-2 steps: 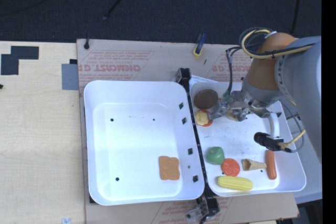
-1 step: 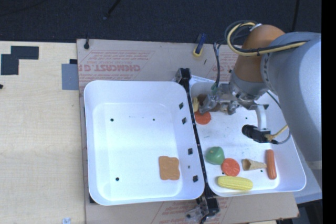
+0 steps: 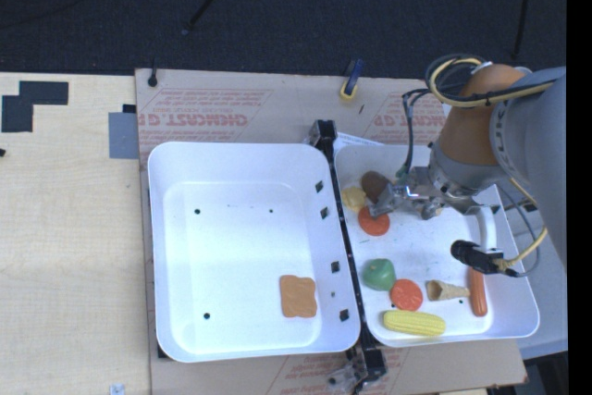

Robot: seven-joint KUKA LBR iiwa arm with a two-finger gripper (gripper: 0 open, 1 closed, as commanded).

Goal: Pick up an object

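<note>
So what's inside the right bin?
In the right bin: corn cob, green piece, tomato, sausage, cone, red slice, yellow piece, brown piece. The arm covers the far corner.

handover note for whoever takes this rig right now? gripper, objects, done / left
Gripper: low in the right bin, at its upper-left area, right over the brown piece and the red disc. Can't tell whether it grips anything.
Right bin: yellow piece beside the brown piece, green pepper, tomato, corn cob, cone, sausage.
Left bin: orange bread slice near its lower right corner.
Done: arm has reached the objects.
Left: no object visibly lifted, so the pick remains to be confirmed or retried.
</note>
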